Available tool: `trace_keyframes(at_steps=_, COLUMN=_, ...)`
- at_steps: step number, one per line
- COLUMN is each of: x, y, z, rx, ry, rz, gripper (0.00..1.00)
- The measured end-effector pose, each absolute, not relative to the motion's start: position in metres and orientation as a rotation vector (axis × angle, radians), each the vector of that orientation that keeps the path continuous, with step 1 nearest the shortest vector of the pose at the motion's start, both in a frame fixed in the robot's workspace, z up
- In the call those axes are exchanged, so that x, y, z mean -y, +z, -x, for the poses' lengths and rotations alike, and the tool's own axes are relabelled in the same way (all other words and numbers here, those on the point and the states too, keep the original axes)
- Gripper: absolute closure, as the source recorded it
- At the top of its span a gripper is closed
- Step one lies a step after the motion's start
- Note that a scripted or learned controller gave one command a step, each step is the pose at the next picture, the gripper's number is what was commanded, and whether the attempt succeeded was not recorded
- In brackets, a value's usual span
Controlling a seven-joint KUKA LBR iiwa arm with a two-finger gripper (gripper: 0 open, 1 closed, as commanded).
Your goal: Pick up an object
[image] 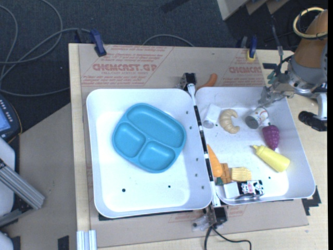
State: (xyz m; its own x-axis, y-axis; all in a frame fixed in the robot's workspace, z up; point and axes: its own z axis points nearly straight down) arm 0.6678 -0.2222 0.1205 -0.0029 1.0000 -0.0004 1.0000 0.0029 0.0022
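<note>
Hovering beside the croissant, the pincer is judged undeterminable in spread; the small can, rigid and slippery, should be gripped across its sides.

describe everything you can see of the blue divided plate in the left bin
The blue divided plate is a rounded-rectangle tray of smooth, plastic-looking material, light blue all over. It has three compartments: one long one along its upper side and two smaller ones below. All three look bare. It lies flat, right side up, turned at a slant, roughly in the middle of the left shallow white bin, resting on the bin floor and touching nothing else.
</note>
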Motion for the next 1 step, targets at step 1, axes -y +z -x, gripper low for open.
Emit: trace_keyframes(at_steps=1, x=0.2216, y=0.1197, z=-0.6676, rx=-2.225, ry=0.001, rz=-2.218, gripper=0.00)
